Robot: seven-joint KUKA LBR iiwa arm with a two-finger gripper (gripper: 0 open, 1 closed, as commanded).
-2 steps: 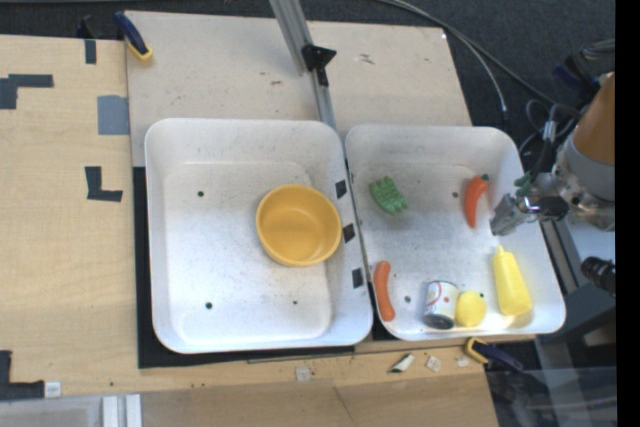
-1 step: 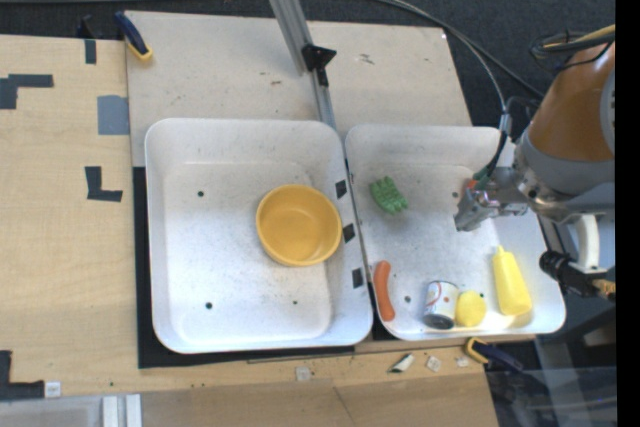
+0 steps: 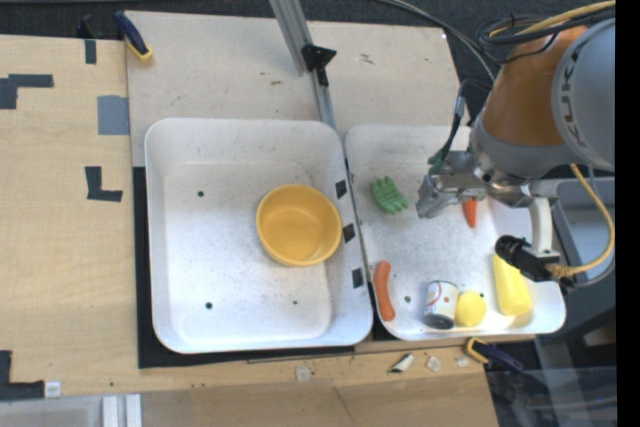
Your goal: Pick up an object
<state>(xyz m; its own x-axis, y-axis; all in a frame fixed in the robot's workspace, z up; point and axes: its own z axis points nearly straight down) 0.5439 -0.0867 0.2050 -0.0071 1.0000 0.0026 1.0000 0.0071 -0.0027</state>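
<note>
Gripper (image 3: pixel 432 200) hangs low in the right bin (image 3: pixel 420 140); finger spread can't be read from this angle, nothing seen between them. Nearest candidate is the green toy (image 3: pixel 389 195), just left of the gripper and apart from it. To do it well: shift left, centre over the toy, drop straight, close across its narrow side. Counts: one small orange piece (image 3: pixel 470 212) just right of the gripper, possibly a carrot; below it, one red sausage (image 3: pixel 383 290), one small can (image 3: pixel 437 304), two yellow items (image 3: pixel 510 287). Far left, one yellow bowl (image 3: pixel 298 224) in the left bin (image 3: pixel 180 215).

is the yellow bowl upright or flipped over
Upright. The yellow bowl in the left bin shows its open mouth and inner wall to the camera, with the rim on top.
</note>
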